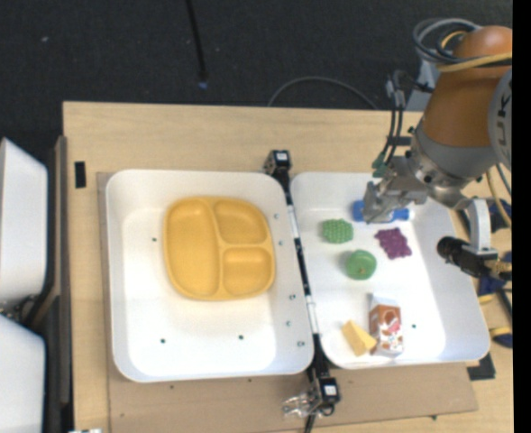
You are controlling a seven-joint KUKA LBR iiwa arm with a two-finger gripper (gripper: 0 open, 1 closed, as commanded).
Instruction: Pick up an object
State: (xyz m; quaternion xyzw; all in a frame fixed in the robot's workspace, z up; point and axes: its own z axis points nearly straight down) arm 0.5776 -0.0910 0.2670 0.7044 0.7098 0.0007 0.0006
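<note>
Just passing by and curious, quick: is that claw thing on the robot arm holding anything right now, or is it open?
Gripper: down over a blue object in the right bin; open, shut or holding cannot be told from this view.

Arm (463, 106) enters from right, orange band uppermost, grey wrist angled down-left. Gripper (384, 207) low over right bin (427, 336), near its far edge, roughly mid-width. Blue item directly under fingertips; grip state not discernible.
</note>
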